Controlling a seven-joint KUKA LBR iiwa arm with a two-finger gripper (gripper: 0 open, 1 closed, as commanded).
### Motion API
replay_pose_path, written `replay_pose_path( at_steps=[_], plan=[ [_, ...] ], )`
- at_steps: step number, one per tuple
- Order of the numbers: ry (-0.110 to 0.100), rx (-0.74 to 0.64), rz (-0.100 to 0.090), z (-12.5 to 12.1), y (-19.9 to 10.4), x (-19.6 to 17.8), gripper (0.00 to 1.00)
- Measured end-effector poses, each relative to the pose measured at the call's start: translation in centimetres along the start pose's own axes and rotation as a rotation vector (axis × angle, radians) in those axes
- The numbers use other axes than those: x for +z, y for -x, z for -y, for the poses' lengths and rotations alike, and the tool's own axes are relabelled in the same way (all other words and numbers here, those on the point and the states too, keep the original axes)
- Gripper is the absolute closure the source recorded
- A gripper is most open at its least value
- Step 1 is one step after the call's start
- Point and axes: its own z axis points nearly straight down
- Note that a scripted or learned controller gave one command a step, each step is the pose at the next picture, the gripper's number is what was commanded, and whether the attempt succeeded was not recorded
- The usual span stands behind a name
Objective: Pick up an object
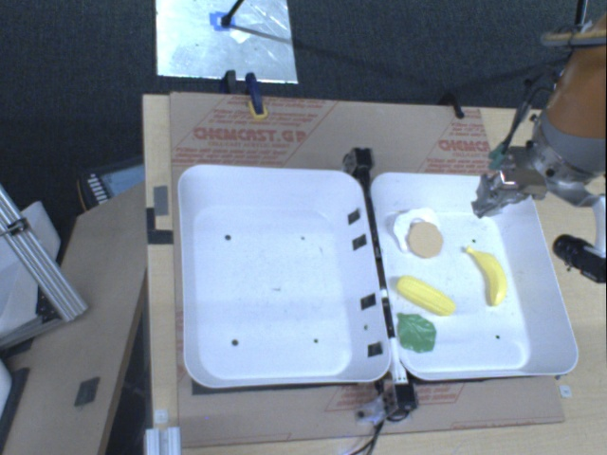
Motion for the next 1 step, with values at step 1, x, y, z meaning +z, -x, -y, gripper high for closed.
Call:
replay_pose_path(
  at_steps=[1],
  plan=[
    [-0.013,-0.016,-0.008,0.15,-6.33,3.39,1.00]
  ],
)
